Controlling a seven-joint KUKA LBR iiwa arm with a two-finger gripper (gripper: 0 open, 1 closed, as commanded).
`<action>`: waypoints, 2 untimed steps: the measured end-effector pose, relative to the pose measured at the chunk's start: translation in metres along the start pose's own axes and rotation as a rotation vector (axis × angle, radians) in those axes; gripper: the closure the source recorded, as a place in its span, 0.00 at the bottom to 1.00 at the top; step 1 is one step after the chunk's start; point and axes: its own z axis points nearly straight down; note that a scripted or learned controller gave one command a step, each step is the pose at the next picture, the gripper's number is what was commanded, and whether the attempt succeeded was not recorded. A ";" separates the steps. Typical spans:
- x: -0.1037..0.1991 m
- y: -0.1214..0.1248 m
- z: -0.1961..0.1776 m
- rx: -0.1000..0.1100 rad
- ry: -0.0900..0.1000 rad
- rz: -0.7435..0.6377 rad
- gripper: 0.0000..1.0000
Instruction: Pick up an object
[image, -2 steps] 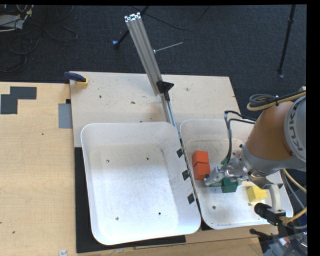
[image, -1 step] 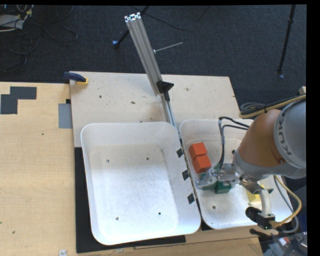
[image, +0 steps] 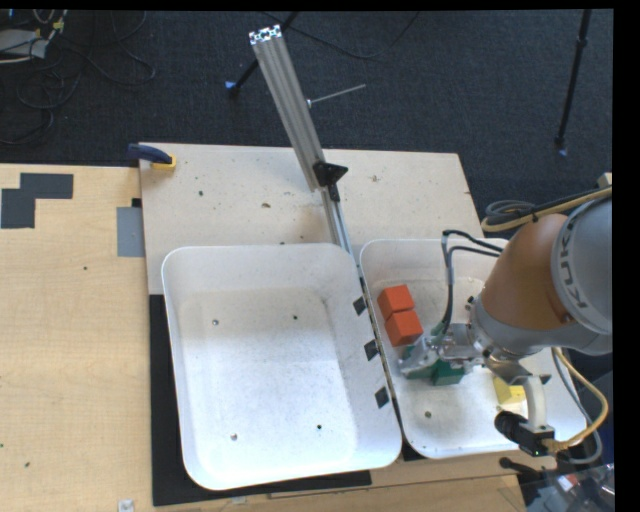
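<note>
Yellow block (image: 510, 392) low right in right bin (image: 440, 447) | green object (image: 447, 375) mid-bin, right against gripper (image: 428, 352), on its lower-right side | orange blocks (image: 400, 313) just upper-left of gripper | gripper clenched or released: cannot tell

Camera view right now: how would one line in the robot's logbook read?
gripper: down in right shallow white bin | at it: small green block | beside: two orange blocks, touching | grasp: unconfirmed

One scrap of lettering
Orange letters on the grey arm link (image: 585, 272) at three o'clock look like "KU"; the rest is cut off and cannot be read
</note>
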 end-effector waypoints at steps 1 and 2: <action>0.003 -0.003 -0.061 0.006 -0.006 -0.007 1.00; 0.000 -0.007 -0.122 0.005 -0.006 -0.007 1.00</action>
